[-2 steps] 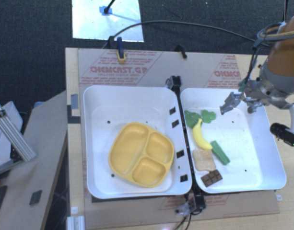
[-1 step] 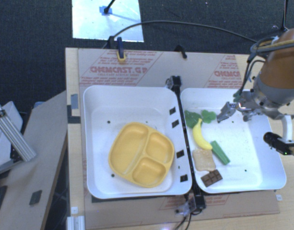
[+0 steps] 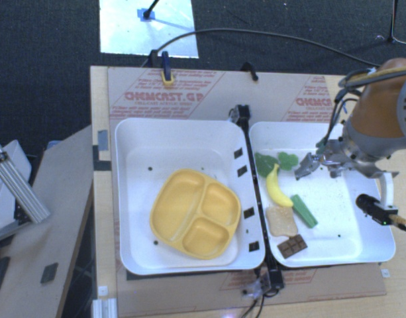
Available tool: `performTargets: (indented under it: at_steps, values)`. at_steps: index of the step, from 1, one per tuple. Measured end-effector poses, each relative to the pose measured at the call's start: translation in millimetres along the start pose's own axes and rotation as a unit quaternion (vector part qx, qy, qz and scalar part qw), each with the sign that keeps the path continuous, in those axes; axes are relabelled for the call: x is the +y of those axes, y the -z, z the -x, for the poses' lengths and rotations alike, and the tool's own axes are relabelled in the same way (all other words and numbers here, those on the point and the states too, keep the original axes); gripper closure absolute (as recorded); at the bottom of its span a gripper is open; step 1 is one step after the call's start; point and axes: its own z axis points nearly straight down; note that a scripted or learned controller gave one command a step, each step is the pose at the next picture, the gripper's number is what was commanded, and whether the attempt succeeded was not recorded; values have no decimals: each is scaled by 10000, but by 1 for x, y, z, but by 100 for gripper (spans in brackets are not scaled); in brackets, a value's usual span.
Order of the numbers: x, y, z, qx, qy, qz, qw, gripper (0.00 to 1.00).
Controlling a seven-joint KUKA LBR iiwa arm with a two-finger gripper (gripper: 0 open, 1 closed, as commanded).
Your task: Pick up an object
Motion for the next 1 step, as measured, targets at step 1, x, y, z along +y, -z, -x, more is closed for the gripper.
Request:
performTargets:
  at_steps: [1]
  values:
    - [10,-55,-2,3,7,-4,10000,0]
